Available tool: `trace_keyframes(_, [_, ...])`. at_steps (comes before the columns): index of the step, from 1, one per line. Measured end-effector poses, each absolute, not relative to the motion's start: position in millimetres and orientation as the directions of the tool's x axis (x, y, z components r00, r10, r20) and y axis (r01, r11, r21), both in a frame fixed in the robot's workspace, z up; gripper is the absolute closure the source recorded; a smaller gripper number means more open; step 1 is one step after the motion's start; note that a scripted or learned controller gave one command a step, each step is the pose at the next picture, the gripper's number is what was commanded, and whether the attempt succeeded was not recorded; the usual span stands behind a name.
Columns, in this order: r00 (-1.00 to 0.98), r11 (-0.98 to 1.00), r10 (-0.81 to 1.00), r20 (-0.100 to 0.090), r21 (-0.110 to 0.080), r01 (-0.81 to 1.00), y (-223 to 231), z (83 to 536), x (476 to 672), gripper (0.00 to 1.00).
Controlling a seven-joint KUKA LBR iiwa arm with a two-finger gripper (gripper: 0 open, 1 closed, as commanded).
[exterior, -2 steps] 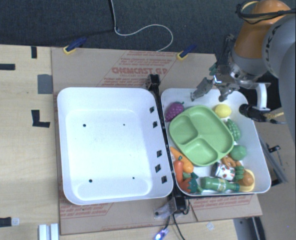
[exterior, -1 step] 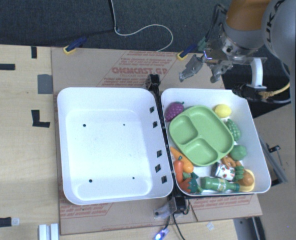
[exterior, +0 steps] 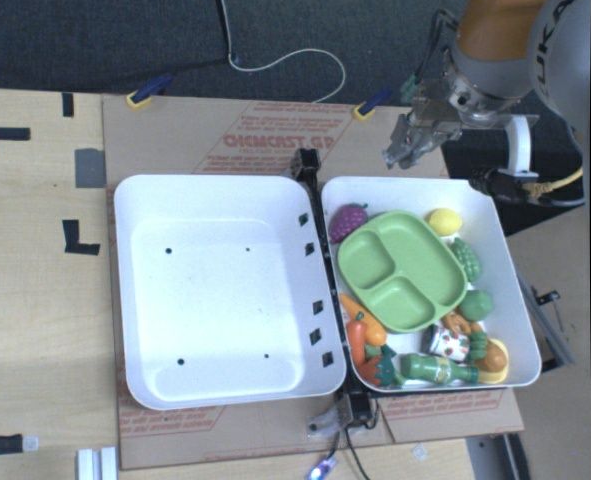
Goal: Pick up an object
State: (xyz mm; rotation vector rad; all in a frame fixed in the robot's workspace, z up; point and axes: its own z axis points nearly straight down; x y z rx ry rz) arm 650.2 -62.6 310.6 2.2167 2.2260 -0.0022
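The gripper (exterior: 407, 153), its opening impossible to judge, is held beyond the right bin's (exterior: 510, 268) far edge, above the green plate (exterior: 400, 270).

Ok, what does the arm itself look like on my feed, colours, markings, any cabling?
The arm is grey with an orange band above the wrist, and part of dark lettering shows on its grey shell. Below the band sits a silvery metal wrist, ending in a dark two-finger gripper. Thin dark cables run down beside the wrist.
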Motion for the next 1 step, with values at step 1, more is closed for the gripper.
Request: trace_keyframes(1, [-0.01,0.01,1.0,0.002,0.006,1.0,19.6,379.5,649.3,1.0])
